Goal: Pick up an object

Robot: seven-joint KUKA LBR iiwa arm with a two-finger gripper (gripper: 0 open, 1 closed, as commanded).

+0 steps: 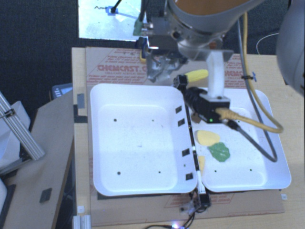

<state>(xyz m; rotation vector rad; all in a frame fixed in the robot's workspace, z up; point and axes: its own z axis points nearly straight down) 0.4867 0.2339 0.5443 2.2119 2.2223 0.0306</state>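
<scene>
Right bin [252, 173], nearest end: small yellow scrap [201, 163] against the divider. Next back: green crumpled lump [219, 151] touching flat yellow piece [208, 137], both well apart from gripper [159, 69]. Farther: yellow cylinder [196, 74] by the bin's far rim, just beside gripper. Gripper above far rim of left bin [138, 147]; open or closed, cannot tell. Arm [205, 13] overhead. Cardboard sheet [119, 67] beneath bins, on counter [269, 63].

The metal gripper [161, 70] hangs over the back rims of two shallow white plastic bins. In the right bin [267, 175], a flat pale-yellow piece [208, 137] touches a crumpled green lump [219, 151] (a yellow cylinder [196, 75] lies near the gripper).
</scene>
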